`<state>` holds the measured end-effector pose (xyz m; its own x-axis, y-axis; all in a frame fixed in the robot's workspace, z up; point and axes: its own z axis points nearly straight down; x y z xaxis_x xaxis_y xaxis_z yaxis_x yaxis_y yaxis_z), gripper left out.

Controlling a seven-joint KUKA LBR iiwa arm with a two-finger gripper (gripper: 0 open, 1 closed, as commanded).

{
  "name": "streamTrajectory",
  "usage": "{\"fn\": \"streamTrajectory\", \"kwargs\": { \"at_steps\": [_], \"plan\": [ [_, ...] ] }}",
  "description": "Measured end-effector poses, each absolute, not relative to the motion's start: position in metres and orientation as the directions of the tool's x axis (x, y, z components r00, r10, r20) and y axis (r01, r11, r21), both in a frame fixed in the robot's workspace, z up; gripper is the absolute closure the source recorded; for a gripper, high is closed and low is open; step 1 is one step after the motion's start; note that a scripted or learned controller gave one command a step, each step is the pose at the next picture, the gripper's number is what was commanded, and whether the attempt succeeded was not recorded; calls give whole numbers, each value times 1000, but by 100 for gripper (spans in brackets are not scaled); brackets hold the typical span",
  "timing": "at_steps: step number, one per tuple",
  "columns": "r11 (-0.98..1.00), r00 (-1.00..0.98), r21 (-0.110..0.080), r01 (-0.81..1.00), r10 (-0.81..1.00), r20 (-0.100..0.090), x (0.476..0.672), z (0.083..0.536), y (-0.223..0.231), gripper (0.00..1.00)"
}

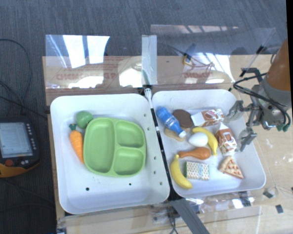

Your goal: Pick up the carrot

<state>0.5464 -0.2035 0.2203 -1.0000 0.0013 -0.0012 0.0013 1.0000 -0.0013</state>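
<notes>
a: while you look at the left bin (67, 193), where do you put the carrot (77, 143)?

b: you find it along that bin's left side, lying lengthwise, pressed close against the left rim of the green tray (114, 146). its leafy end sits at the top, just under a round green thing (84, 118) i can't name with confidence.

a: and the gripper (243, 124)?

b: you see it over the right edge of the right bin (254, 181), well apart from the carrot. its two fingers stand spread wide, one nearer the top, one lower, with nothing between them. so it has hold of nothing.

a: so which step are you in?

b: by my reading you are at the very start: the approach is not yet made. the arm has the whole right bin and the divider to cross before it is above the carrot.

a: what does the next move ask of you?

b: you need to carry the gripper leftward over the clutter in the right bin, the banana (180, 174), the bottle (168, 120) and the rest, high enough not to catch them. then you should line the fingers across the carrot's width, not along it.

a: any trouble you expect?

b: i judge the tray the main one. one finger must go down between carrot and tray, and that gap looks slim or absent. the other finger has the bin wall near it.
</notes>
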Motion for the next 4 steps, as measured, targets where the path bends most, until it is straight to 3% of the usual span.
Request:
{"fn": "streamTrajectory", "kwargs": {
  "at_steps": [1, 2, 3, 4],
  "plan": [
    [991, -991, 1, 137, 137, -4, 584, 243, -114, 0],
    [975, -975, 1, 223, 223, 1, 530, 218, -22, 0],
    [988, -988, -2, 157, 157, 2, 483, 186, -114, 0],
    [989, -989, -2, 150, 150, -3, 486, 196, -111, 100]
  ]
}}
